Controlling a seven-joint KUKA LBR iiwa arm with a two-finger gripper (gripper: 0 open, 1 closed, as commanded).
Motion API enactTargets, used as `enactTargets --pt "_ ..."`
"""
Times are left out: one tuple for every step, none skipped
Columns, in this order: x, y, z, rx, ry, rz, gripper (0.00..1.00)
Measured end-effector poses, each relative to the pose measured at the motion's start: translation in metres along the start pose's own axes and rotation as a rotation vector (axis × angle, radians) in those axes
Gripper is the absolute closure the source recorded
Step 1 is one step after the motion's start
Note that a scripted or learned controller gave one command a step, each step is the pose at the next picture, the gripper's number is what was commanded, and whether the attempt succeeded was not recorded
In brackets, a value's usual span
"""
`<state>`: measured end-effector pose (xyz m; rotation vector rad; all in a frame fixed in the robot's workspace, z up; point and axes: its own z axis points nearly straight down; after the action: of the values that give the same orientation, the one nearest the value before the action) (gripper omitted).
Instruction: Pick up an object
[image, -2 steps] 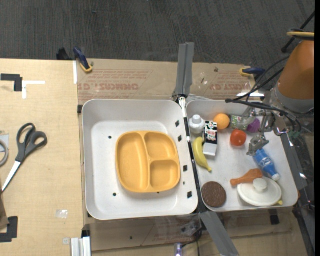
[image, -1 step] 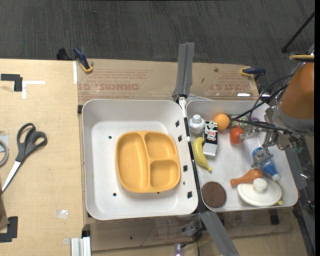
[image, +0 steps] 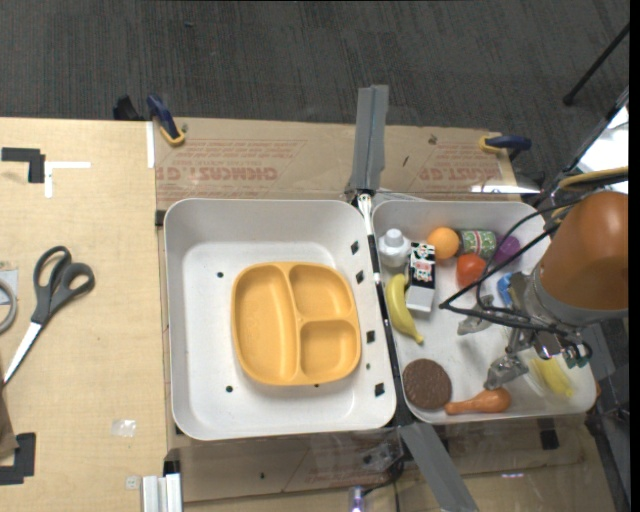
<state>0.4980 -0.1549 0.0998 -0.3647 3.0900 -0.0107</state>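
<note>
My gripper (image: 503, 374) hangs low over the right bin (image: 455, 415), near its front right part, under the arm's orange band (image: 597, 250). Just below the fingertips lies an orange carrot-shaped toy (image: 478, 403). A yellow piece (image: 553, 377) sits right of the gripper, partly hidden by the wrist. A brown round cookie (image: 427, 383) lies to the left of the gripper. Further back in the bin are a banana (image: 401, 308), a black-and-white carton (image: 422, 275), a white bottle (image: 395, 246), an orange (image: 443, 243), a red tomato (image: 471, 269) and a green can (image: 479, 241). Nothing shows between the fingers.
The left bin (image: 190, 330) holds a yellow divided plate (image: 296, 322). Scissors (image: 45, 300) lie on the wooden bench at the far left. A grey divider bar (image: 370, 140) runs between the bins at the back. Cables (image: 500, 290) cross the right bin.
</note>
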Motion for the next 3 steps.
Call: enactTargets --pt "-0.06 -0.019 0.006 -0.017 0.019 0.087 0.0" --pt "-0.105 0.008 0.009 -0.005 0.024 0.286 0.0" --pt "-0.061 -0.082 0.009 -0.009 0.026 0.114 0.0"
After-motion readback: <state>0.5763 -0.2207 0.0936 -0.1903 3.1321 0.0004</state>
